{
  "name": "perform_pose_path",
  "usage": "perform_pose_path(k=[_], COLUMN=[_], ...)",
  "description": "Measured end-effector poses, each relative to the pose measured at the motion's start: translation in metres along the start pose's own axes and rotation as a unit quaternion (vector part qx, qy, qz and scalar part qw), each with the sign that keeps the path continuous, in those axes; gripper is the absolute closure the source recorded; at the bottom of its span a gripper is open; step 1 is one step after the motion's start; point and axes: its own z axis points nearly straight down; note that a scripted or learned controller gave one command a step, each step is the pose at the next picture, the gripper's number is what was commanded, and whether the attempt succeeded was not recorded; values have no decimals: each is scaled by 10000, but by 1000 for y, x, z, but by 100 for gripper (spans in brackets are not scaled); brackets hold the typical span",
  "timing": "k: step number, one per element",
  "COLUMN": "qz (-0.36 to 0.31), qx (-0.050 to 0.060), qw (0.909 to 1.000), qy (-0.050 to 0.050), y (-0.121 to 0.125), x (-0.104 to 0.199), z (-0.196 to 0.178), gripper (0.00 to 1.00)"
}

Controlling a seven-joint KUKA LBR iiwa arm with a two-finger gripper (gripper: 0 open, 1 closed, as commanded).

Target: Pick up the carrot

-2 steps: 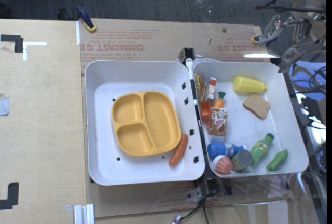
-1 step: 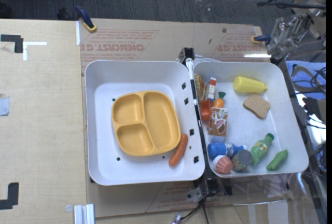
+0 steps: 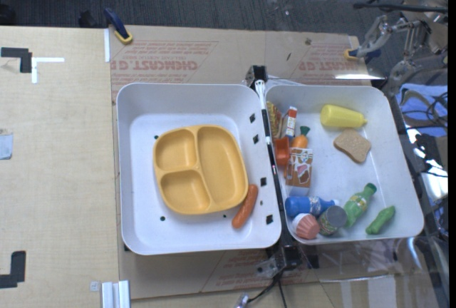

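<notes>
Camera view: the carrot lies untouched in the right bin, near its left wall among small packets. The pincer hangs over the table's far right corner, grip unclear. Reaching, grasping and lifting all remain.

Fixed overhead camera, slanted down over both bins

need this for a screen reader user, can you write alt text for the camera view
Two shallow white bins sit side by side on a bench: the left bin holds a yellow divided plate and a hot dog; the right bin holds toy food, including a carrot, bread slice and green bottle.
</notes>
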Motion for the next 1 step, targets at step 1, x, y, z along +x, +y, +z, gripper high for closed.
perform_pose_path(k=[1], qz=[1], qx=[17], qw=[10000], qy=[-31], y=[-1], x=[-2], z=[-10], gripper=[100])
